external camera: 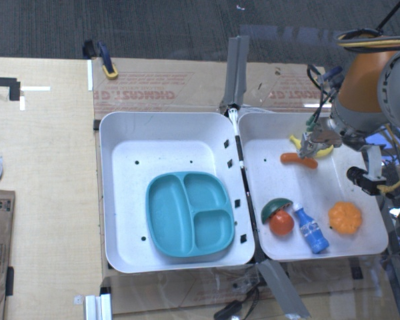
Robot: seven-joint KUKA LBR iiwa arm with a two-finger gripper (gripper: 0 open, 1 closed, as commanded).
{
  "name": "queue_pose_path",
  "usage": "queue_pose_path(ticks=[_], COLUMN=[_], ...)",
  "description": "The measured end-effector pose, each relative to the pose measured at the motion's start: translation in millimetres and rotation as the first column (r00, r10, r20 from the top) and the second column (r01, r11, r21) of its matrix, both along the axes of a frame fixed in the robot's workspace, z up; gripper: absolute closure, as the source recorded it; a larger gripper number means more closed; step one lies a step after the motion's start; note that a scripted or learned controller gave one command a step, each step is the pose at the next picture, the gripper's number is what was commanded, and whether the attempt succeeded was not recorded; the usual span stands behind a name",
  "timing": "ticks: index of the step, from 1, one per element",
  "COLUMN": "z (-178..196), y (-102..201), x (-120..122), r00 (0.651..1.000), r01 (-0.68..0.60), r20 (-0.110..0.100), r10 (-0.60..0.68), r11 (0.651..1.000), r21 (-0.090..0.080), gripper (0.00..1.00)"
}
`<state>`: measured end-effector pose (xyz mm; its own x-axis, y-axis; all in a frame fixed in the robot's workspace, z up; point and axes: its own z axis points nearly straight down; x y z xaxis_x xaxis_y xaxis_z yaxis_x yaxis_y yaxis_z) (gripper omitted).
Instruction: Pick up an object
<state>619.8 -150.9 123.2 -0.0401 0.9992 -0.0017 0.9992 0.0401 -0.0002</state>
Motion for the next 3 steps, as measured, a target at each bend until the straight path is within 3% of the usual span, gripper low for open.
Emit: queue_pose_path(ticks=[1,2,3], z=[0,-31,-22], y=[0,-14,-14], x=[0,18,19], r00=[1.000,1.000,1.000], r01=[0.000,0.025,0.023], r20=[0.000,0.001,0.003], r10=[0.000,-0.025,-0.023], r11=[1.000,1.000,1.000], r21=[0.000,0.001,-0.001], gripper=[0.00,0.00,1.00])
